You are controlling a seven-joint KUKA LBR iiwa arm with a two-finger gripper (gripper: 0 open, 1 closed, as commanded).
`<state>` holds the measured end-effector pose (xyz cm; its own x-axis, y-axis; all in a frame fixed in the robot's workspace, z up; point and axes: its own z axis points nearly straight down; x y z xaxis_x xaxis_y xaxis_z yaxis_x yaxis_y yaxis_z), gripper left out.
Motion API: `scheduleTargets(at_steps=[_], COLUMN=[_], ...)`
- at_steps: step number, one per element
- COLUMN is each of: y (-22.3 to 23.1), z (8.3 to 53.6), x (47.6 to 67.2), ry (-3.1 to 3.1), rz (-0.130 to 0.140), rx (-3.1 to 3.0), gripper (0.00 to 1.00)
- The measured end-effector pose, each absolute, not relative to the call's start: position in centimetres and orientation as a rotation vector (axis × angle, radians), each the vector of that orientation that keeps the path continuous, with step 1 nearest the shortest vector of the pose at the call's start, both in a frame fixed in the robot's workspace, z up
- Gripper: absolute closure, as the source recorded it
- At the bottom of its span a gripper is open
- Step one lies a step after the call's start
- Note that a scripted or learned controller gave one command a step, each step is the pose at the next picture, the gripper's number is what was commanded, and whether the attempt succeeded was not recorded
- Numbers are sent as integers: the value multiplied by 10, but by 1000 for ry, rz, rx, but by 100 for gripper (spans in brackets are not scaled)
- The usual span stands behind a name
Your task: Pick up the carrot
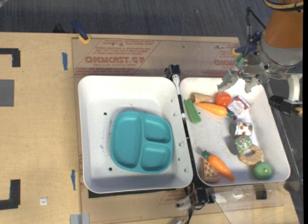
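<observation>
two bins, two carrots, and a gripper over the far corner

two shallow white bins sit side by side on the cardboard-covered bench (38,122), and we start with the left bin (91,136), which holds a teal divided plate (142,141) lying flat near its middle. the right bin (276,143) carries the clutter. above its far right corner we see the arm (284,25), grey with its orange band, reaching in from the right, and below it the gripper (239,80) hanging over the bin's far edge with its fingers (228,81) spread apart and nothing between them.

we count two carrots. one carrot (211,108) lies near the far end of the right bin, pointing left, its thick end just beside a red tomato (223,98) and near a green strip (192,111) that lies along the bin's left wall. a second carrot (220,165) lies at the near end, resting against a brown piece (209,171) we cannot identify.

down the right side run a red-and-white packet (237,106), two small cans (242,129), a bagel-like ring (250,156) and a green apple (262,170) in the near right corner. a blue clamp with a yellow tip (80,31) sits at the cardboard's far left corner.
</observation>
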<state>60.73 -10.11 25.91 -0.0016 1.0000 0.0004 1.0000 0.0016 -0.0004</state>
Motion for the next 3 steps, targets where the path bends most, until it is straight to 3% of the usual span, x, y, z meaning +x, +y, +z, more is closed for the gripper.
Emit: scheduleTargets(at_steps=[1,2,3], y=[-113,-100,-101], z=[115,88,101], x=[624,626,628], ry=[-2256,-2103,-2106], rz=[12,-4,-6], rx=[-2170,-2338,-2344], gripper=[0,0,100])
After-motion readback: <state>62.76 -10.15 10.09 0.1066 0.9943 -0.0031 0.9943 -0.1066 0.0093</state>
